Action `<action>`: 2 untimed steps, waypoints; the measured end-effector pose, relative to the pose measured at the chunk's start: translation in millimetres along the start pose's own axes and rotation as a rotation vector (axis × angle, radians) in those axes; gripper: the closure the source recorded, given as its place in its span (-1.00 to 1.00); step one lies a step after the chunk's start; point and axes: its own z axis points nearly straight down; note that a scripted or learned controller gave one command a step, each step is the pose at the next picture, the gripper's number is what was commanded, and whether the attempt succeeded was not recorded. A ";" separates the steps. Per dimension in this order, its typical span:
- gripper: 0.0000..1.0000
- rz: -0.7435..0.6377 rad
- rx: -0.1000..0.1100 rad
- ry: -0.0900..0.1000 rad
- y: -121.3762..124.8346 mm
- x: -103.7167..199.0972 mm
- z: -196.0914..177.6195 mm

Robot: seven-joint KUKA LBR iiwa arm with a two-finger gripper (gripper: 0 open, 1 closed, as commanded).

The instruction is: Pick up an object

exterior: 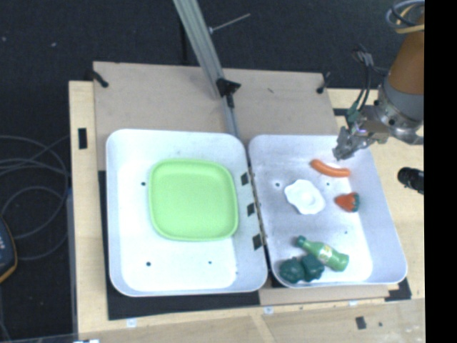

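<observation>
The right bin (378,249) holds an orange sausage-shaped piece (330,168), a white fried-egg shape (305,196), a red strawberry (348,202), a green bottle (323,254) and a dark green lump (300,269). My gripper (345,148) hangs over the bin's far right corner, just above and right of the orange piece. Nothing is visibly held in it.
The left bin (128,191) carries a light green square plate (193,199). A slanted metal pole (200,38) rises from the far edge between the bins. The arm's orange band (408,66) is at the right edge.
</observation>
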 end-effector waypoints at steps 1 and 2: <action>1.00 -0.004 0.004 0.001 -8.7 55.7 3.2; 1.00 -0.003 0.005 0.001 -4.2 104.7 19.6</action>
